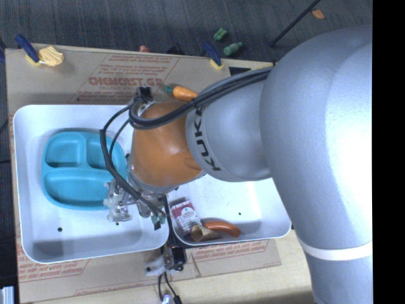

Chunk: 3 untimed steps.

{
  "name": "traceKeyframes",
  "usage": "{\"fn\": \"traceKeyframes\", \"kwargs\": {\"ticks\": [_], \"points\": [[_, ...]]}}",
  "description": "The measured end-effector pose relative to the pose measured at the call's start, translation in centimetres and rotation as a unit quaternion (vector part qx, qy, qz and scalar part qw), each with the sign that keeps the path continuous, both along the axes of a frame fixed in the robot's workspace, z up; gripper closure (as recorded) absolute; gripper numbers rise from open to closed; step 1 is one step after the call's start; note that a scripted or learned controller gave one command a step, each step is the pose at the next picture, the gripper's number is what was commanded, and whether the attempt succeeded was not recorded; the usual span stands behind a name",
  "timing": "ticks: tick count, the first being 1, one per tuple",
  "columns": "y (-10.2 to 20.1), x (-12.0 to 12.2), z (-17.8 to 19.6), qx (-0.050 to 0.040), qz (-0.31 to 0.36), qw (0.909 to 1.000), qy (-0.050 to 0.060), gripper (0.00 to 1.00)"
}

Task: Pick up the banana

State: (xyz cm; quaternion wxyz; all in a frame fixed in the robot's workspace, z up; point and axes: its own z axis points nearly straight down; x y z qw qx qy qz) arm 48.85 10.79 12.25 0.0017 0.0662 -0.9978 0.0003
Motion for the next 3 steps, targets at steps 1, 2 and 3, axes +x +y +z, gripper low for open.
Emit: {"fn": "traceKeyframes", "kwargs": {"ticks": [1,2,3], "points": [[7.4,1.0,-3.0,0.0012,0.121,0.9926,-0.005,1.00],[7.4,1.1,-1.9,0.0010,0.122,0.9925,-0.006,1.00],[7.4,1.1,-0.9,0.0010,0.122,0.9924,-0.007,1.00]]}}
